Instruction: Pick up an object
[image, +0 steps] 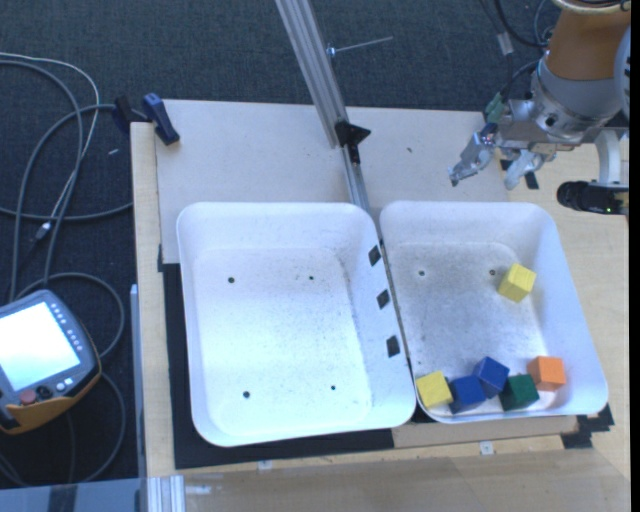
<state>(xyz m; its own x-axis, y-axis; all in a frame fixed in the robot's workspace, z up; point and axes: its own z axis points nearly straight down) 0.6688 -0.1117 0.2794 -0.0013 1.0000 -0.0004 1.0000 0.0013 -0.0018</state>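
Arm: single, grey, entered from the far right of the scene; an orange band is seen above the wrist. Wrist: angled downward and leftward. Pincer (492, 170): carried at the far right, two fingers (466, 167) spread apart and pointed down-left, nothing seen between them. Cabling is seen along the wrist.

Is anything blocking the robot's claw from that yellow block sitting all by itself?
Nothing visible does. The gripper hangs above the right bin's far rim, fingers open, and the lone yellow block lies apart from the other blocks.
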